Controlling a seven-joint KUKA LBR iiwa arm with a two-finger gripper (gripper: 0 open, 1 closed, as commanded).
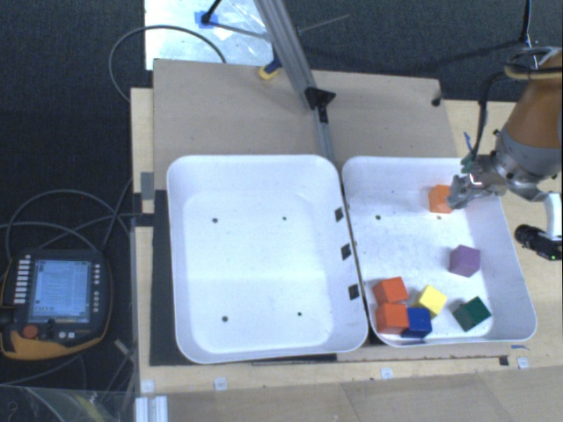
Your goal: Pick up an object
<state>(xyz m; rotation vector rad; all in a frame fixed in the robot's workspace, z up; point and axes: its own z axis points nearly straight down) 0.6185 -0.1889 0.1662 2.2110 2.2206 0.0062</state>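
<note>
The gripper (pixel 461 192) is low at the far right edge of the right bin (pixel 519 262), touching or just beside an orange block (pixel 439 199); whether it is wide, narrow or gripping cannot be told. This looks like the grasp step. Next, I judge, it needs a firm close and a straight lift.

Arm enters from tabletop's right edge; gripper (pixel 459 192) sits low over right bin (pixel 501 236), just beside an orange block (pixel 439 199) near the bin's far right corner. Purple block (pixel 464 259) mid-right. Near edge cluster: two orange cubes (pixel 391 302), yellow (pixel 432 300), blue (pixel 419 321), green (pixel 472 313). Left bin (pixel 189 236) alongside.
</note>
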